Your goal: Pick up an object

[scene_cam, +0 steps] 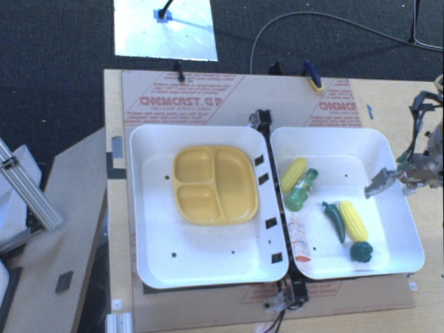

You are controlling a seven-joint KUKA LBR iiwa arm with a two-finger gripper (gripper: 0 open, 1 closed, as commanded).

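The right bin [412, 236] holds several toy foods. A yellow piece [294, 174] and a green bottle [300, 191] lie side by side at its left. Toward the front lie a dark green pepper [335, 220], a corn cob [353, 220] and a small broccoli [361, 252]. A white and orange packet [297, 240] rests by the left wall. My gripper [380, 183] hangs over the right side of this bin, up and to the right of the corn cob. Nothing shows in its grasp.
The left bin [139, 207] holds a yellow divided plate [214, 184]. A black clip strip [272, 186] joins the two bins. Cardboard sheeting [208, 96] lies under both. A cable [291, 19] loops over the dark floor behind.
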